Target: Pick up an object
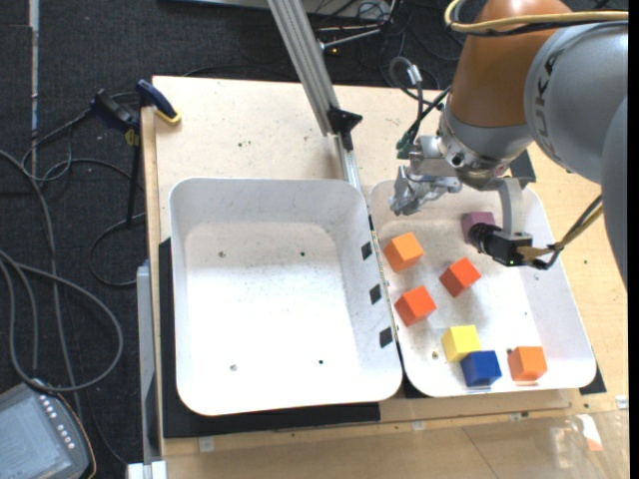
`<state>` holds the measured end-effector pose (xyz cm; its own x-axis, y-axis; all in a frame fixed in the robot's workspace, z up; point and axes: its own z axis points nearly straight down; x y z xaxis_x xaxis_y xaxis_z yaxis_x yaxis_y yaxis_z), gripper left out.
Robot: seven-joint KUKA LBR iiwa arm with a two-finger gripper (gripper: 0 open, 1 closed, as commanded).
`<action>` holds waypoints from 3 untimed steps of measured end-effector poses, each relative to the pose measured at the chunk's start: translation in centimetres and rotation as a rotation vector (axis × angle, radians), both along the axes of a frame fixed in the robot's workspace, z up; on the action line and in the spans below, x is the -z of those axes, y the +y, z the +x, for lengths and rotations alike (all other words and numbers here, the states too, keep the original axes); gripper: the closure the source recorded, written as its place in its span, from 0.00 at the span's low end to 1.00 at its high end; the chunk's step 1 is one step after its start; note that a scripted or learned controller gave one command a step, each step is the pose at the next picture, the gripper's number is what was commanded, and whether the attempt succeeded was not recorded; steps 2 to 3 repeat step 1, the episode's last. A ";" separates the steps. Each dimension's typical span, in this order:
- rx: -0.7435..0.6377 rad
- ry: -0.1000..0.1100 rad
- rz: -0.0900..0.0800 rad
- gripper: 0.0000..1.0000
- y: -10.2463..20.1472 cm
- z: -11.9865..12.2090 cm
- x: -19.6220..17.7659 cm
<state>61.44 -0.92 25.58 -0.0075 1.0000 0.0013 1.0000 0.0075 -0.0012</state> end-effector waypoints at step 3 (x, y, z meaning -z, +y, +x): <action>0.000 -0.002 0.000 1.00 4.9 0.5 -0.3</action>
